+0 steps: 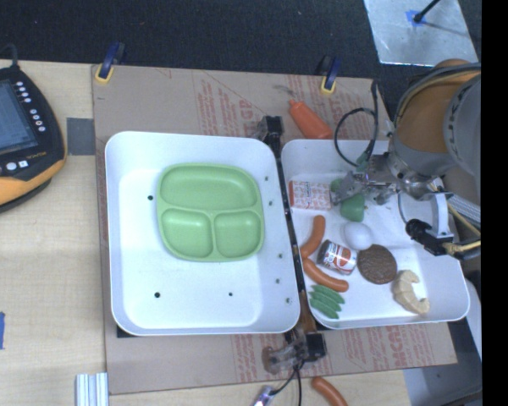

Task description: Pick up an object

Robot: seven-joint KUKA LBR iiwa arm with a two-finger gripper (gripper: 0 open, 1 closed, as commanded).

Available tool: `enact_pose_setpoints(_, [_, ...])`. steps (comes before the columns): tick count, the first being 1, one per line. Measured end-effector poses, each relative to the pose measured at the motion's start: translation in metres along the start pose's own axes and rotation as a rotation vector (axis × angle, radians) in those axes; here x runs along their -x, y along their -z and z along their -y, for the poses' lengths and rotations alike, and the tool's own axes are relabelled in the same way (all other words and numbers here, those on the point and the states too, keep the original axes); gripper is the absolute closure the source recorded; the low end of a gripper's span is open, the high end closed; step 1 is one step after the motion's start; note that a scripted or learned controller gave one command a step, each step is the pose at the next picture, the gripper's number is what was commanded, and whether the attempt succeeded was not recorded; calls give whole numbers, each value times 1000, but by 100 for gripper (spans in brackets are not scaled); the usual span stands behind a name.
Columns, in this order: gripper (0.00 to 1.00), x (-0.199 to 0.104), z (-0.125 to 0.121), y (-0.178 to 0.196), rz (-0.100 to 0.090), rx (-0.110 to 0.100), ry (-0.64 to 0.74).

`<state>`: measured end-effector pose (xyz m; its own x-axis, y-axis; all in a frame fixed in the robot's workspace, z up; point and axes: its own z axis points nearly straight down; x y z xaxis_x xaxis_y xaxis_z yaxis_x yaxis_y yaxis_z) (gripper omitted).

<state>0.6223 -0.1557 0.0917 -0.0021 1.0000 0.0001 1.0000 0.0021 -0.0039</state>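
My gripper hangs low over the back of the right bin, just above a small green object. Whether it touches that object is not clear. Close by lie a red-and-white packet, a white ball, a small can, a brown round patty, two sausages, a green pea pod and a pale croissant-like piece. The grey arm with its orange band reaches in from the right.
The left bin holds a green divided plate. An orange carrot lies behind the right bin, and another sausage lies in front of it. A teach pendant rests at the far left. Cables loop beside the wrist.
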Motion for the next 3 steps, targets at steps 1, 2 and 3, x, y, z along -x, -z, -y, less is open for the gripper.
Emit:
enact_pose_setpoints(1, [0, -8, -9, 0, 0, 2, 1])
enact_pose_setpoints(2, [0, -8, -18, 1, 0, 3, 0])
enact_pose_setpoints(3, [100, -7, -18, 11, 0, 2, 2])
